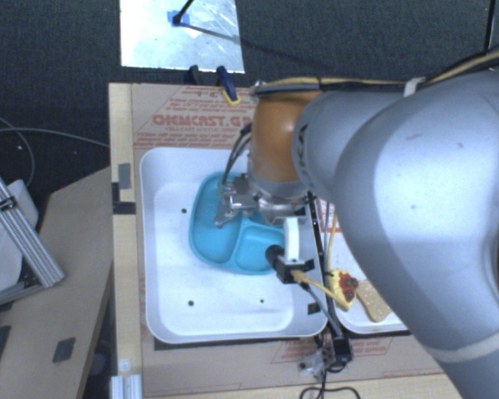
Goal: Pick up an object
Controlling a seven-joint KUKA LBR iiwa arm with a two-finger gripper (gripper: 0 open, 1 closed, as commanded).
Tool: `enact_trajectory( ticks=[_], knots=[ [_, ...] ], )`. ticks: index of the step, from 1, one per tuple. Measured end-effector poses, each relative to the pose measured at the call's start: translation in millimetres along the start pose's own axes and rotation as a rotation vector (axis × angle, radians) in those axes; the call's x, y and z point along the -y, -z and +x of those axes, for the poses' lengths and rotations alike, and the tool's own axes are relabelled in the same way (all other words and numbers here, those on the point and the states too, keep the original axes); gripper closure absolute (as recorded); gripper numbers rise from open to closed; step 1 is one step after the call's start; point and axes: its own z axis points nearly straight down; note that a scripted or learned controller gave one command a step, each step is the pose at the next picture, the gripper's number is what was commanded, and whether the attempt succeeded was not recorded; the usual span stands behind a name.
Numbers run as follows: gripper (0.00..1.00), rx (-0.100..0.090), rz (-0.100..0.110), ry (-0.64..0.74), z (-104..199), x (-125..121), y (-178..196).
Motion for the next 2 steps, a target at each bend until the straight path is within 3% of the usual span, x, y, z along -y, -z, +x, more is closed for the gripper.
enact_trajectory(
  ticks=[1, 2],
  knots=[
    [0.00, 0.007, 0.002, 0.007, 31, -63, -12],
    [0.00, 0.016, 0.012, -0.003, 59, -67, -12]
  ],
)
